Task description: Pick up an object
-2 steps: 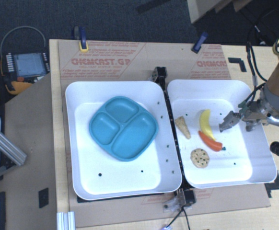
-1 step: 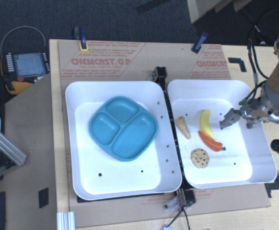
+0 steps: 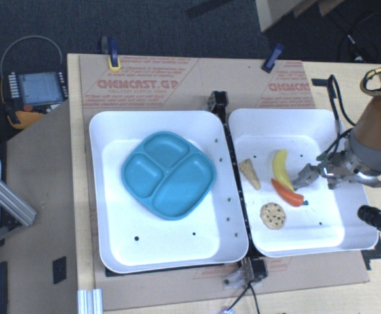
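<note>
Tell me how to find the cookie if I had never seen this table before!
Look in the right bin, the one without the blue divided plate. Near its front left sits the cookie, just below the orange-red carrot-like toy and the yellow banana. It is the only round, flat, tan thing with dark chips; its neighbours are all long or pointed.

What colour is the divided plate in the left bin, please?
The divided plate is light blue, seen clearly in the camera view.
</note>
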### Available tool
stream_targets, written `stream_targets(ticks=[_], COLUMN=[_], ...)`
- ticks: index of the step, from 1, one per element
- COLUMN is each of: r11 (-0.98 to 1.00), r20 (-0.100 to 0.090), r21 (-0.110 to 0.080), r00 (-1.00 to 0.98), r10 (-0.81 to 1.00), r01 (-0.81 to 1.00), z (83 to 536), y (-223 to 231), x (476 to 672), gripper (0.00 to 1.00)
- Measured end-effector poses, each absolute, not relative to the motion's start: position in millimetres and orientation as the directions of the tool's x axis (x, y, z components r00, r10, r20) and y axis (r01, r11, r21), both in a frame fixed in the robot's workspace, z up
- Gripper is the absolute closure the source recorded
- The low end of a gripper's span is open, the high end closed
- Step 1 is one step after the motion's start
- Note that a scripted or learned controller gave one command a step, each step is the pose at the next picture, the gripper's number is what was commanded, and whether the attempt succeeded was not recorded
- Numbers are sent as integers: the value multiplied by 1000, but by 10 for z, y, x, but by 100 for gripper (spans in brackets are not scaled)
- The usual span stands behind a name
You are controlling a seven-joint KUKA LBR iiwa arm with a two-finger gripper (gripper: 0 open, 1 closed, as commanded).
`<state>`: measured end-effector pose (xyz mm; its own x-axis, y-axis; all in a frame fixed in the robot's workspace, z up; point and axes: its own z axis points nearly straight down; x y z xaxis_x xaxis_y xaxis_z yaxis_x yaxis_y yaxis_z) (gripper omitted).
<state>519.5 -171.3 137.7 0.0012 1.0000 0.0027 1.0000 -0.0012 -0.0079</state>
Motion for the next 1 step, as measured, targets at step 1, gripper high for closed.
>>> stream_targets(ticks=[1], r11=[1], r20=[8], r21=[1], r00=[-1], r10=[1000], r01=[1000], z=[896], y=[-1688], x=[5220], gripper=[0])
